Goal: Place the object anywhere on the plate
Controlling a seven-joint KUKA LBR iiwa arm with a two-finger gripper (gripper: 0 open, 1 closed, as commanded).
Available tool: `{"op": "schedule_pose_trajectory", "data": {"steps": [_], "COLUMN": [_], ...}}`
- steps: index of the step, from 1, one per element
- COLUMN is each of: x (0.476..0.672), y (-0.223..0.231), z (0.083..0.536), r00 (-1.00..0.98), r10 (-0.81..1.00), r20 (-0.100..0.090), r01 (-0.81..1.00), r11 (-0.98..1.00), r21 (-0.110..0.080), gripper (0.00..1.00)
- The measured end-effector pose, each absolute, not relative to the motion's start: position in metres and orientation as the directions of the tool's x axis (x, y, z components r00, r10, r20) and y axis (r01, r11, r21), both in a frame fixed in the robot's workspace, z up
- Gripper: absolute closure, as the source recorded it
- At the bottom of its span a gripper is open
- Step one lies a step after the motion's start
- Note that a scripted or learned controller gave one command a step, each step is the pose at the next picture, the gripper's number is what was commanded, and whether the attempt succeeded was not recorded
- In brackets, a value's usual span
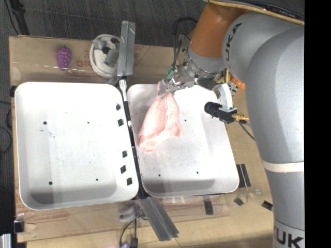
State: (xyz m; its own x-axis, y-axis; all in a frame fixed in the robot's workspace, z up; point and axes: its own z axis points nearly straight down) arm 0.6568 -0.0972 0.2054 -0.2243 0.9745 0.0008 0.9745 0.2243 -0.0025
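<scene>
A pale pink, soft cloth-like object [158, 120] hangs in a long drape over the upper left part of the right bin [207, 159]. Its top end is pinched between the fingers of my gripper [168, 86], which is shut on it near the bin's far rim. The object's lower end [147, 142] reaches down towards the bin floor close to the divider between the bins; I cannot tell whether it touches. The grey arm with its orange band [212, 30] comes in from the upper right above the bin.
The left bin [67, 138] lies beside the right one, with a row of black clips [124, 154] along the shared edge. Behind the bins on the bench sit a purple grape-like object [63, 57], a white coil [105, 55] and a grey upright bar [125, 43].
</scene>
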Motion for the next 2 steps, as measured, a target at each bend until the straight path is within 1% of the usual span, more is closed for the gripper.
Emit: {"op": "schedule_pose_trajectory", "data": {"steps": [1,2], "x": [0.657,0.631], "y": [-0.096,-0.049], "z": [0.231,0.239], "r00": [-0.229,-0.595], "r10": [0.973,0.804], "r20": [0.001,0.002], "r01": [0.973,0.804], "r11": [0.229,0.595], "r21": [-0.002,-0.004], "gripper": [1.0,1.0]}}
